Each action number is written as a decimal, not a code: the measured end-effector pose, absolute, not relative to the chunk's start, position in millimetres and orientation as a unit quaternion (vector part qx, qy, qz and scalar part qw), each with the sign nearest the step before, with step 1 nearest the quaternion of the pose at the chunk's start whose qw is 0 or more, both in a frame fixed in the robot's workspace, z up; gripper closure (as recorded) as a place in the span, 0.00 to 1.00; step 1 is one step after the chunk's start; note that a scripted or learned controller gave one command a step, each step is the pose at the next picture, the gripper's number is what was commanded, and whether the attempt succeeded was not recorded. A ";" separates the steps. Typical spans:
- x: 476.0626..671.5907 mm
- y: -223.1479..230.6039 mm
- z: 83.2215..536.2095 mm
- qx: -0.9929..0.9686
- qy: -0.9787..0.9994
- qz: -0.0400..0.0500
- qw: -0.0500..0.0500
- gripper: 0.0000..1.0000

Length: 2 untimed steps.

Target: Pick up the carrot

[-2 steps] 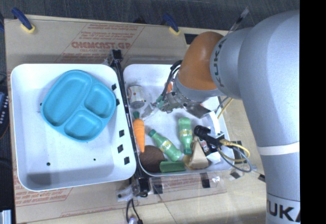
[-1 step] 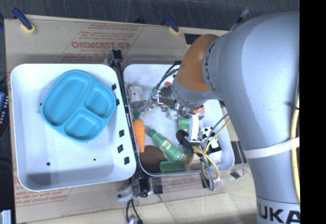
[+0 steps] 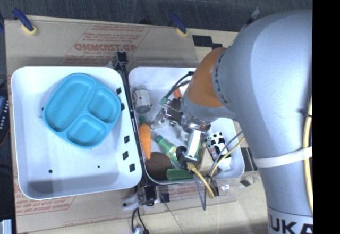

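While the carrot [image 3: 144,140] lies by the right bin's [image 3: 139,76] left wall, the gripper [image 3: 171,109] hovers nearby, its grip unclear.

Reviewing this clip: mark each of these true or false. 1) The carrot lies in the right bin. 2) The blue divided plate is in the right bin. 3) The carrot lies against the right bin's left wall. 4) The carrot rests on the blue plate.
1) True: the carrot lies in the right bin.
2) False: the blue divided plate sits in the left bin.
3) True: it lies along that wall, below a small metal can.
4) False: it lies on the right bin's floor.
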<state>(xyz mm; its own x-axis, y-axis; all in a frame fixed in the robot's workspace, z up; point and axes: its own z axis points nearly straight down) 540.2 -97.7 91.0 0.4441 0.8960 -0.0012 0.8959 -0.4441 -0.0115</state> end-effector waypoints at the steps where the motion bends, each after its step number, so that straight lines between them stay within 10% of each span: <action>1: 554.9 -92.8 91.2 -0.918 -0.397 0.003 0.002 0.00; 2: 481.0 -48.1 192.8 -0.947 -0.322 0.003 0.003 0.00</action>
